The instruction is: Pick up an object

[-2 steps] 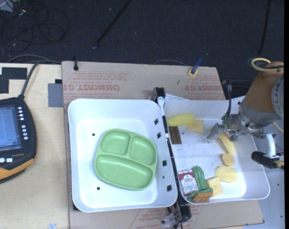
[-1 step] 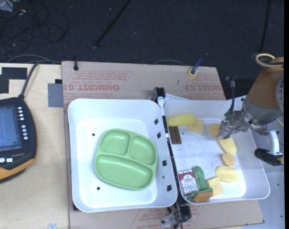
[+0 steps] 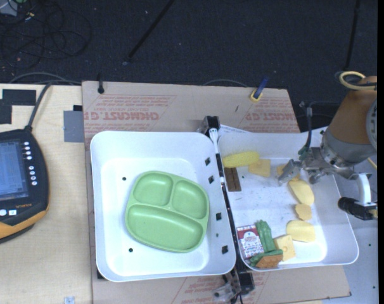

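**Gripper over the right bin's yellow pieces**

Gripper (image 3: 298, 168) sits low in the right bin (image 3: 344, 249), near its back right part, with the grey and orange arm (image 3: 352, 125) coming in over the right rim. Whether anything is caught there I cannot tell; the metal parts blur together and nothing is clearly seen between them.

Just in front of the gripper lies a yellow piece (image 3: 301, 192), the likeliest target. Further pieces lie toward the front right corner: a small one (image 3: 303, 212) and a larger one (image 3: 301, 231). A long yellow item (image 3: 241, 159) and a pale block (image 3: 260, 168) lie near the back left corner. A red packet (image 3: 248, 240), a green item (image 3: 265, 235) and an orange bit (image 3: 268, 259) crowd the front left corner.

The yellow piece looks small, light and rounded, probably stiff plastic or foam, so it may slip or roll. Judging by its shape, a hold across its narrow middle would serve best.

The bin floor is smooth white, speckled, with low walls. The left bin (image 3: 109, 163) holds a green tray (image 3: 168, 211). Both rest on cardboard (image 3: 179, 106) over the bench, a pendant (image 3: 14, 176) at the left edge, cables on the dark floor behind.
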`<action>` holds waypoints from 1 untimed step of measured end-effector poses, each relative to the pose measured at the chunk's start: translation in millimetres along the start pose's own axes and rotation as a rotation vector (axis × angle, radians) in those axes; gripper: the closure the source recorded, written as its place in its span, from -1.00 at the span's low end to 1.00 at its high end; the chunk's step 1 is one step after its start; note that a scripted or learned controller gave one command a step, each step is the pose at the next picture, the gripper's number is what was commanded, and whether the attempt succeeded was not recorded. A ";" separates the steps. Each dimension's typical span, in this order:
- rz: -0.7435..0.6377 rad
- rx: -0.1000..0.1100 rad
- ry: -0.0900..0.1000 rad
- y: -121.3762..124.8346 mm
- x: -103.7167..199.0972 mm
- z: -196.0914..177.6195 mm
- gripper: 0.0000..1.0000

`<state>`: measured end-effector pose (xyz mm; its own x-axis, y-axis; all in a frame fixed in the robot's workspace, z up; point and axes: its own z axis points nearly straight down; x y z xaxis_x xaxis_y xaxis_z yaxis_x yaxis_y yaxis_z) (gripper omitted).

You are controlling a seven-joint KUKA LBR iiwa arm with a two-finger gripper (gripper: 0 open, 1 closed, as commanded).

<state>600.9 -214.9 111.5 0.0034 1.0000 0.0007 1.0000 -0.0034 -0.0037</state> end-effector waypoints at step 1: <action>-0.004 -0.011 -0.006 -24.8 9.5 21.6 -1.00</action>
<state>576.1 -205.3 90.0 -0.0004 1.0000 -0.0055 1.0000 0.0004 0.0073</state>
